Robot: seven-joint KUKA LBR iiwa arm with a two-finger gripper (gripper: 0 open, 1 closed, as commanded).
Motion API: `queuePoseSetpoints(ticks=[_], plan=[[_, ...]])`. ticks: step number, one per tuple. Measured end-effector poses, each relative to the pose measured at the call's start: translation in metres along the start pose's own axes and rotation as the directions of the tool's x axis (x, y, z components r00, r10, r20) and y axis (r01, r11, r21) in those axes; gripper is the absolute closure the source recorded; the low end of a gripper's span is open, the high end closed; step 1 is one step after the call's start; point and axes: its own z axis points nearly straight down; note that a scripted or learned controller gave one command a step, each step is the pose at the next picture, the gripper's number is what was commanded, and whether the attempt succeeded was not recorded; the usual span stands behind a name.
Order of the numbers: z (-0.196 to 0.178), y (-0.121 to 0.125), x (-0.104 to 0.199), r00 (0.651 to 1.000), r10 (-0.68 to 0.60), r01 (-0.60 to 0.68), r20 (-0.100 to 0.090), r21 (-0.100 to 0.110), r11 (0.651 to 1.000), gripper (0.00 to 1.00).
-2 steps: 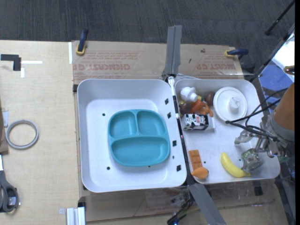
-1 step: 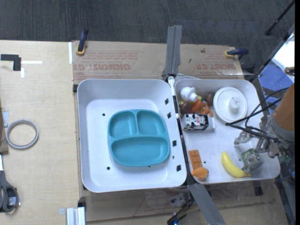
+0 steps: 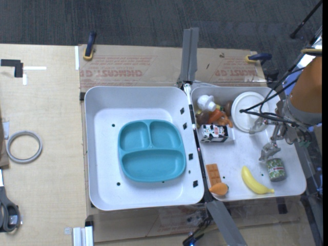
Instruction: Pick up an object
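1. While the arm (image 3: 307, 94) is reaching in over the right edge of the table (image 3: 41, 106), its gripper (image 3: 270, 151) is hanging low inside the right bin (image 3: 292, 188), near that bin's right wall.
2. Whether the gripper is spread or pressed together is not something I can tell, and nothing is showing as caught in it.
3. A small green can (image 3: 276, 169) is lying just beside and below the gripper tip, toward the bin's front right corner; I cannot tell whether the two are touching.
4. A banana (image 3: 254, 182) is lying near the front edge of the right bin, left of the can.
5. An orange wafer (image 3: 213, 173) and an orange fruit (image 3: 219, 189) are sitting at that bin's front left corner.
6. A black-and-white carton (image 3: 213, 132) is resting against the left wall, with a white bottle (image 3: 206, 103) and some orange toys (image 3: 219, 116) behind it.
7. A white plate (image 3: 248, 109) is sitting at the back, partly under the cables.
8. A blue divided tray (image 3: 151, 150) is lying in the middle of the left bin (image 3: 97, 137).
9. A grey tape ring (image 3: 22, 146) is resting near the table's left edge.
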Motion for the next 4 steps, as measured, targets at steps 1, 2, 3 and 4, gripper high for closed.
queuePoseSetpoints(ticks=[1,2,3,4], plan=[[0.001,0.003,0.06,0.995,0.101,-0.101,-0.003,-0.001,0.995,0.0],[0.001,0.005,0.072,0.998,0.056,-0.056,-0.004,0.0,0.998,0.0],[0.001,0.006,0.075,1.0,0.001,-0.001,-0.004,0.0,1.0,0.0],[-0.009,0.006,0.073,1.0,-0.001,0.001,0.0,0.001,1.0,1.0]])
